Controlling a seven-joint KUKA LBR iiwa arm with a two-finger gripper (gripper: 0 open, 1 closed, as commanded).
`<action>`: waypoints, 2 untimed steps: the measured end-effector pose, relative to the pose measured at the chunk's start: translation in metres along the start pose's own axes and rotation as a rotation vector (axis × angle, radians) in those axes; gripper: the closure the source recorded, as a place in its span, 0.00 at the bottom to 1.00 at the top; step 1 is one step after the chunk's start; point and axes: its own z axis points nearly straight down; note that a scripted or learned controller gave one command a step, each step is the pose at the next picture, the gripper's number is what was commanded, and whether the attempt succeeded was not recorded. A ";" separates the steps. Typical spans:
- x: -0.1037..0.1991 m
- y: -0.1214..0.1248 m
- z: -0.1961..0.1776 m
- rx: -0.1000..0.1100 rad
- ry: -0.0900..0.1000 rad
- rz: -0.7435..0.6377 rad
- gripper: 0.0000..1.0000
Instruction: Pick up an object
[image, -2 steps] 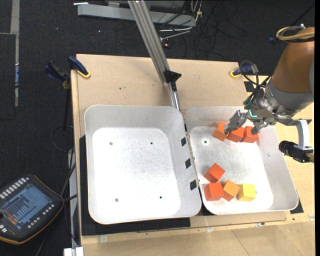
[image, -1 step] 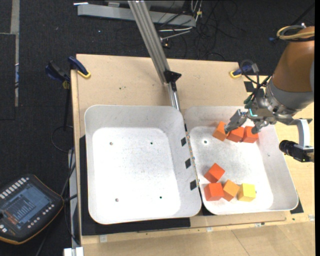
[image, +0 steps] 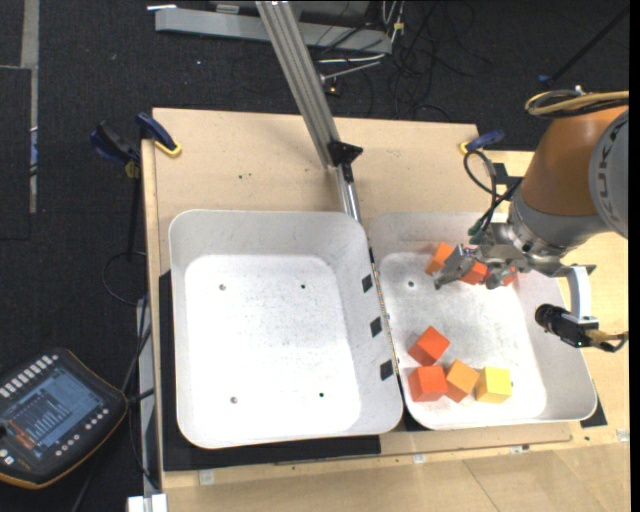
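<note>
Pincer: low over the right bin's far end; spread or pressed together, I cannot tell.
Nearest blocks: an orange block just beside the pincer, a redder one partly under the wrist.
Handling: likely light, stiff, squared (flat opposite faces suit a pinch).
Others: four blocks clustered near the bin's front.
Hidden: fingertips blur against the blocks; contact unclear.

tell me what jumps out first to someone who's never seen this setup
The grey and orange arm reaching in from the right, its tool low over the far end of the right bin among orange blocks. Next, the bright cluster at that bin's near end: two orange cubes, an orange-yellow one and a yellow one.
</note>
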 end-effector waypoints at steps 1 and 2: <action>-0.003 -0.001 0.064 0.001 0.000 0.000 0.00; -0.003 -0.001 0.089 -0.003 0.000 0.000 0.00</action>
